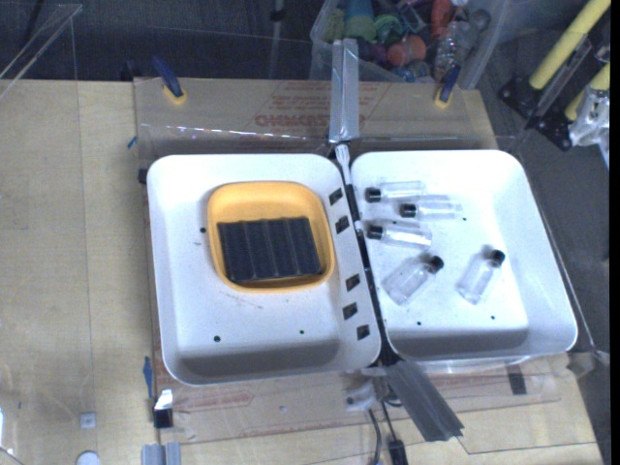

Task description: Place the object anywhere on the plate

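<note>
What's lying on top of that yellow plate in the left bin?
A dark ribbed rectangular object lies flat on the yellow plate, covering most of its middle. The plate surface beneath it is hidden; only the plate's rim and edges show around it.

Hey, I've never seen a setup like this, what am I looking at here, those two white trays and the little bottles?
This is one fixed camera looking down at a slant on a robot's workbench. Two shallow white bins sit side by side. The left bin holds a yellow plate with a dark ribbed insert on it. The right bin holds five small clear vials with dark caps, for example one vial near the front. The job is to put one on the plate; none is there yet.
</note>
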Controlling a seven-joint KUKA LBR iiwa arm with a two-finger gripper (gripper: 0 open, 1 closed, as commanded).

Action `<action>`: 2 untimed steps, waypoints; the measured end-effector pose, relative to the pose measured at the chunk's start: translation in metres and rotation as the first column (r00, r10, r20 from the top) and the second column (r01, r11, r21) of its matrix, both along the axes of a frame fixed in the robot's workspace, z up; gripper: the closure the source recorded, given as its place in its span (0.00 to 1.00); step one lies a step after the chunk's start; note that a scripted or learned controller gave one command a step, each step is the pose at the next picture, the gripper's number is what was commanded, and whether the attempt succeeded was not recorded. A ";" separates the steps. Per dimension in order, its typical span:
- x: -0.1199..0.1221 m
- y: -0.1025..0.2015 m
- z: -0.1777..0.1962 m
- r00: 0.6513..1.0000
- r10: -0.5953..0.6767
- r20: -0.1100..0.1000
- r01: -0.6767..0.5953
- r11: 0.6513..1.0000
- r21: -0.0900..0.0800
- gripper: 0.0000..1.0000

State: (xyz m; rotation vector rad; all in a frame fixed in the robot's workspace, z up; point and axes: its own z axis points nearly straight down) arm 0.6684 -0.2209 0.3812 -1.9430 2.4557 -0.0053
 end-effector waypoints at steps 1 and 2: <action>0.000 -0.001 0.000 1.000 -0.001 -0.001 0.001 1.000 0.000 0.00; 0.000 0.001 -0.089 0.954 0.300 -0.007 -0.300 0.954 0.001 0.00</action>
